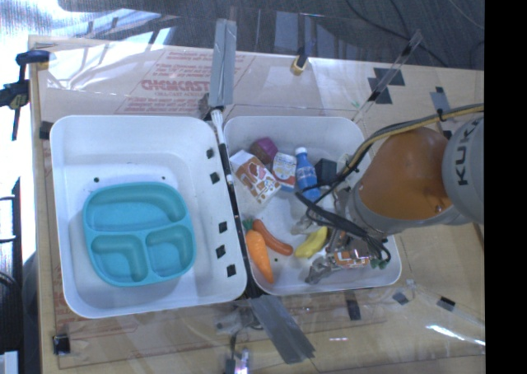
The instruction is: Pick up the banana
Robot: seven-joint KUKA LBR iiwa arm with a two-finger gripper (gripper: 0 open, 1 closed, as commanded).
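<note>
Banana point(312, 242): you find it lying in the right bin point(284, 129), beside the carrot point(260, 255), not lifted.
Gripper point(323, 269): low in that bin, just beside the banana; state cannot be judged.
Remaining: you have yet to grasp and lift.

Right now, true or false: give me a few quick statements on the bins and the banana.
1. The banana lies in the right bin. True.
2. The blue divided tray sits in the right bin. False: it sits in the left bin.
3. The banana is lifted clear of the bin. False: it rests on the bin floor, next to the hand.
4. The carrot lies to the view's left of the banana. True.
5. The blue-capped bottle is in the left bin. False: it is in the right bin.
</note>
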